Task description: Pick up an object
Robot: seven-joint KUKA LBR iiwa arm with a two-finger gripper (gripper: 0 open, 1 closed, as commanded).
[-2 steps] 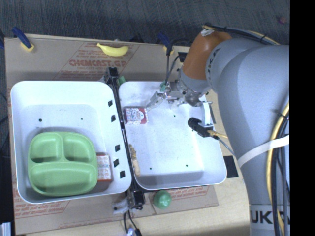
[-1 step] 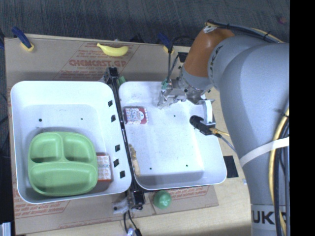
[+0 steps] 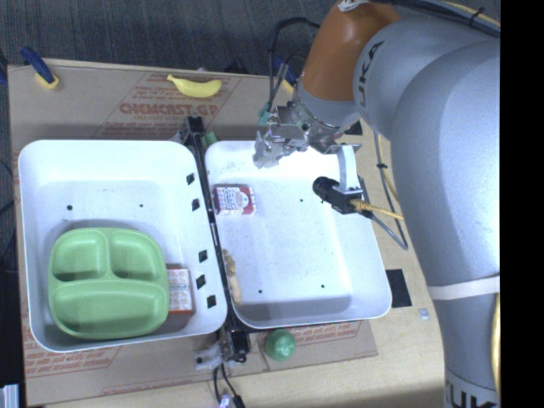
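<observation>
tool (image 3: 270,149) at right bin's (image 3: 293,308) far edge — grip state unclear; red packet (image 3: 234,199) lies nearby, front-left.

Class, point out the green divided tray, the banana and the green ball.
green divided tray (image 3: 108,280), camera view, on its central ridge.
banana (image 3: 195,84), camera view, mid-curve of its body.
green ball (image 3: 279,344), camera view, centre of its top.

Cardboard-covered bench (image 3: 127,109) with two white bins (image 3: 34,228), yellow banana (image 3: 195,85), green ball (image 3: 280,344).
</observation>
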